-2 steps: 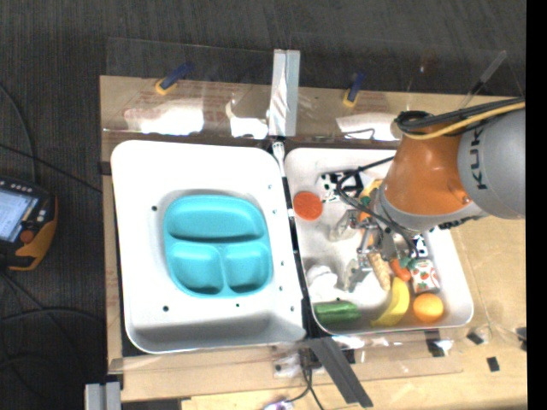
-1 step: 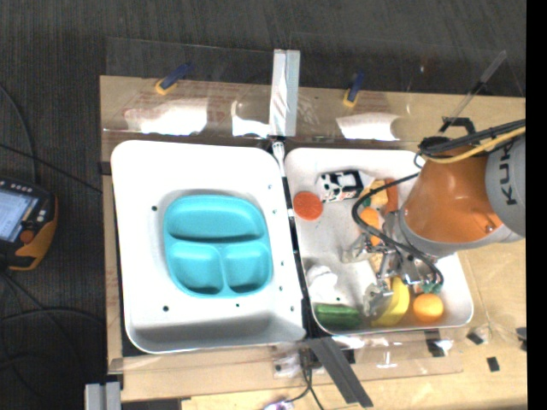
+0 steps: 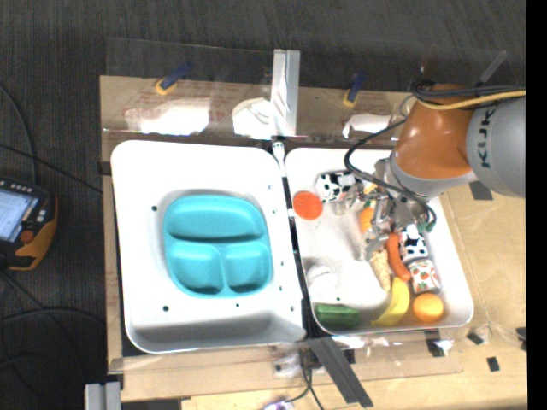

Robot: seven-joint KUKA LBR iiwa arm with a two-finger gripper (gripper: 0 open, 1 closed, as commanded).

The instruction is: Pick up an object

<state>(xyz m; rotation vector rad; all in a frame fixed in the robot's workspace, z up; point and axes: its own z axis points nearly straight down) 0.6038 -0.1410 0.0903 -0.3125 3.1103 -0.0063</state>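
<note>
My gripper (image 3: pixel 381 229) hangs low over the middle of the right bin (image 3: pixel 342 250), below the orange band of the arm (image 3: pixel 432 139). It is right above a small orange piece (image 3: pixel 367 218) and a pale corn-like piece (image 3: pixel 379 269). Just to its right lie a red sausage-shaped toy (image 3: pixel 398 260) and a small carton (image 3: pixel 422 273). An orange ball (image 3: pixel 307 204) and a black-and-white cow toy (image 3: pixel 335 186) sit at the bin's upper left. A banana (image 3: pixel 393 302), an orange fruit (image 3: pixel 427 307) and a green cucumber (image 3: pixel 338 316) lie along the front wall. I see nothing lifted.
The left bin (image 3: pixel 137 229) holds a turquoise divided tray (image 3: pixel 218 243). A white cup (image 3: pixel 318 276) lies near the divider in the right bin. A cable (image 3: pixel 355 171) loops off the wrist. Clear panels and clamps stand behind the bins.
</note>
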